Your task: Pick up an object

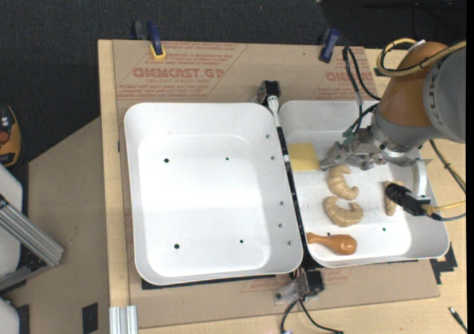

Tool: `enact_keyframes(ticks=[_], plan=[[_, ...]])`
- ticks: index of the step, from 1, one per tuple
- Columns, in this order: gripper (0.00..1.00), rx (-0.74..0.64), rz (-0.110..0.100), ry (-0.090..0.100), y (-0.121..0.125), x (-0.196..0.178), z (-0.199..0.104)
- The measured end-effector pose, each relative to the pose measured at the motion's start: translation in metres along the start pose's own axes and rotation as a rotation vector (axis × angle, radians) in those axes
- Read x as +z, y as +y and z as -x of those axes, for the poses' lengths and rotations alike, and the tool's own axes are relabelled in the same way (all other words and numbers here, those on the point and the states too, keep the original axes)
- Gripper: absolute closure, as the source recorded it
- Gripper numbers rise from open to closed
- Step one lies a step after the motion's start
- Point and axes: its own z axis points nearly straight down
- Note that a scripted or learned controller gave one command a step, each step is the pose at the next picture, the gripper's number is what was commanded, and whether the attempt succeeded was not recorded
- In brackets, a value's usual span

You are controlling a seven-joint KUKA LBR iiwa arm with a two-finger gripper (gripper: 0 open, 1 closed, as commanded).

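My gripper [351, 156] hangs low over the back part of the right bin [422, 240], reached in from the right. Just in front of it lies a pale croissant-shaped piece [342, 181], very close to the gripper's tip. A second croissant-shaped piece [343, 212] lies a little nearer the front. To the gripper's left, a yellow block [302, 156] rests against the bin's left wall. An orange drumstick-shaped toy [333, 242] lies at the front of the bin. I see nothing lifted by the gripper.
The left bin [148, 132] stands beside the right one, their rims touching along the middle. A small tan piece [389, 206] lies near the right bin's right side, partly hidden. Blue clamps [155, 38] hold the cardboard base at the back.
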Motion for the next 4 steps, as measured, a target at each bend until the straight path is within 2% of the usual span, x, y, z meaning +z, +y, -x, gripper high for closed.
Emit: enact_keyframes(ticks=[1, 2, 3, 4], plan=[[1.00, 0.002, 0.009, -0.005, 0.002, -0.019, 0.003], [1.00, -0.008, 0.021, -0.002, 0.057, -0.115, -0.075], [1.00, -0.008, 0.023, -0.001, 0.072, -0.237, -0.152], [1.00, -0.006, 0.011, -0.001, 0.070, -0.251, -0.223]])
